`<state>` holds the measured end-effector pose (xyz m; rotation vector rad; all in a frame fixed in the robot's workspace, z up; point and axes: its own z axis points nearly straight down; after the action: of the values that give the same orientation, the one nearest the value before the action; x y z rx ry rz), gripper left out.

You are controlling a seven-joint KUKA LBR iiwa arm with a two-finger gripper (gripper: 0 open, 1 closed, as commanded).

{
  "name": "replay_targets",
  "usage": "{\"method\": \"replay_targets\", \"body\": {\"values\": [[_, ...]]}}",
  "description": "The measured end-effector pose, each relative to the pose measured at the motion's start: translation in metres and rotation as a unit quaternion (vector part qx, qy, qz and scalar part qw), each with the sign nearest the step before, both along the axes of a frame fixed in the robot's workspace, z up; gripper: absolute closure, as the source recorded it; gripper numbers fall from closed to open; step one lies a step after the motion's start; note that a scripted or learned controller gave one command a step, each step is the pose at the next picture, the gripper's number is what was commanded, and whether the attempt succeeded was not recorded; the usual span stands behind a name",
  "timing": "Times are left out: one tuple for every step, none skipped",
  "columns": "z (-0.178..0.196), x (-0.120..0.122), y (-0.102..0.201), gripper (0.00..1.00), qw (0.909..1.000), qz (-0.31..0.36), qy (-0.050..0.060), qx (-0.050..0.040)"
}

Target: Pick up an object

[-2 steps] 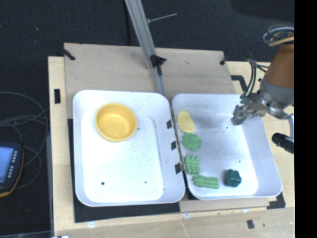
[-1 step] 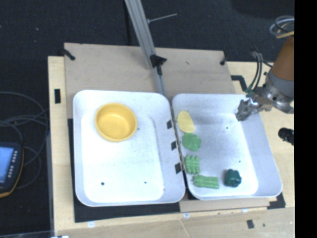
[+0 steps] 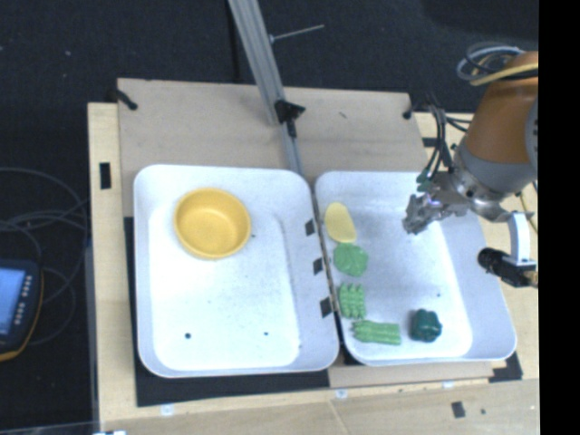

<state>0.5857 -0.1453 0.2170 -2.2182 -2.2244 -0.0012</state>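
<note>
Along the right bin's [image 3: 480, 270] nine o'clock wall lie a pale yellow piece [image 3: 340, 222], a round green piece [image 3: 351, 260] and a ridged green block [image 3: 351, 300]; a green strip [image 3: 377, 333] and dark green lump [image 3: 425, 325] sit at six o'clock. Over its one o'clock area hangs the gripper [image 3: 419, 217]; whether it grasps anything, I cannot tell. A yellow bowl [image 3: 213, 223] sits at ten o'clock in the left bin [image 3: 227, 333].
</note>
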Motion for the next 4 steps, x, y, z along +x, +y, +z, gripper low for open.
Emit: {"method": "replay_targets", "body": {"values": [[-0.001, -0.010, 0.041, 1.00, 1.0000, 0.000, 0.000, -0.0002], [-0.006, -0.024, 0.092, 1.00, 1.0000, 0.000, 0.000, 0.0000], [-0.003, -0.033, 0.135, 1.00, 1.0000, 0.000, 0.000, 0.0001], [0.004, -0.050, 0.173, 1.00, 1.0000, 0.000, 0.000, 0.0002]]}}
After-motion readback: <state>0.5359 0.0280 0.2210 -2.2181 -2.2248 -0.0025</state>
